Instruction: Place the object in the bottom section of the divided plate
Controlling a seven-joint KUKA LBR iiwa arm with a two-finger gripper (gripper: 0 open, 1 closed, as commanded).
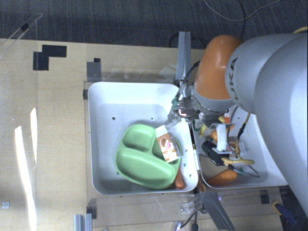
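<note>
a slanted overhead view of a wooden tabletop (pixel 48 143) bearing two shallow white bins side by side. in the left bin (pixel 103 129) lies a green divided plate (pixel 142 158), pushed toward the bin's near right corner. a small packet with a printed picture (pixel 167 147) rests tilted on the plate's right section, not its near one. the grey arm with its orange band (pixel 216 71) reaches in from the right; its end effector (pixel 182 110) hovers above the wall between the bins, just beyond the packet. i cannot tell whether it is wide or narrow. the right bin (pixel 269 179) holds a clutter of small objects. the placing looks unfinished: the packet seems to need moving into the near section.
</note>
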